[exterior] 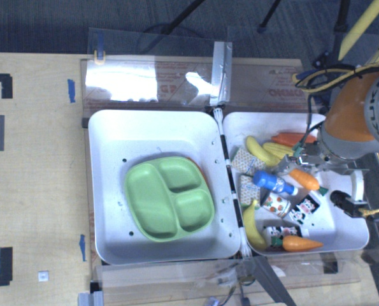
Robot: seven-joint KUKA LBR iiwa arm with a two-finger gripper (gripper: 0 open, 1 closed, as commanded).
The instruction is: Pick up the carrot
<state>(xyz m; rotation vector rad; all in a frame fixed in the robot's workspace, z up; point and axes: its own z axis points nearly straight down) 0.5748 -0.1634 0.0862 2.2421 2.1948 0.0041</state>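
Entry, camera view, slanted look down on both bins. All positions are given relative to the blue bottle [273,183], which lies on its side in the right bin [350,233].

- Three orange carrot-like pieces are noted. One carrot [304,179] lies just right of the bottle, touching or nearly touching its cap end. A second carrot [301,243] lies well toward the near side from the bottle, along the bin's near wall. A third orange piece [292,137] lies on the far side of the bottle and is partly covered by the arm.
- The gripper [302,162] is seen up and to the right of the bottle, directly over the first carrot. Whether it touches that carrot cannot be told, and a grasp is not recorded. Whether the gripper is parted or closed cannot be told at this resolution.
- The orange band [350,116] of the arm is seen farther right and beyond the bottle.
- Two yellow bananas [260,150] lie just beyond the bottle. Another banana [253,227] lies nearer than the bottle, at the bin's left wall.
- Printed cards [290,206] lie just nearer than the bottle.
- A green divided plate [170,197] rests well to the left of the bottle, in the left bin [106,139].
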